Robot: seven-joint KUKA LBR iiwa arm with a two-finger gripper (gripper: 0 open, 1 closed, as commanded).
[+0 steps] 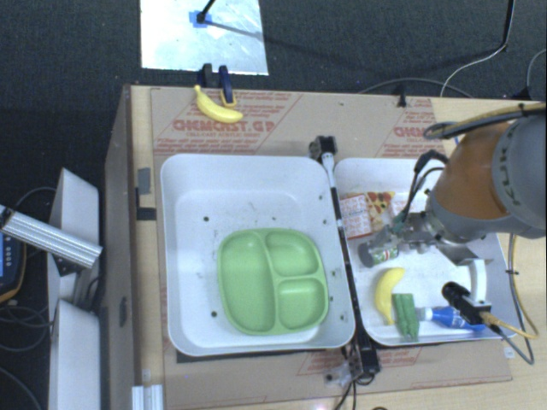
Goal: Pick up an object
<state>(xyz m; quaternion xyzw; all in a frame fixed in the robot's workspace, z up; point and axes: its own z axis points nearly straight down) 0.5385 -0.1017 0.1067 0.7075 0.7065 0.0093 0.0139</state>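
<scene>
My gripper (386, 248) sits low in the right bin (376, 171), though I cannot tell its state. Near it lie a banana (387, 290), a green block (405, 316) and a printed card (365, 212). A green plate (272, 280) fills the left bin (184, 229).

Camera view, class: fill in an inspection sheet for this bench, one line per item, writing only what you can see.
Surface: cardboard-covered bench bearing a left bin and a right bin.
Job's things: in the right bin, a yellow banana, a green block, a blue tube, a printed packet.
Clutter: green divided plate in the left bin; second banana on the bench.
Hand: hand low over the right bin; grip unclear.
Cables: black cable on the floor.
Surroundings: dark carpet, silver sheet.
</scene>
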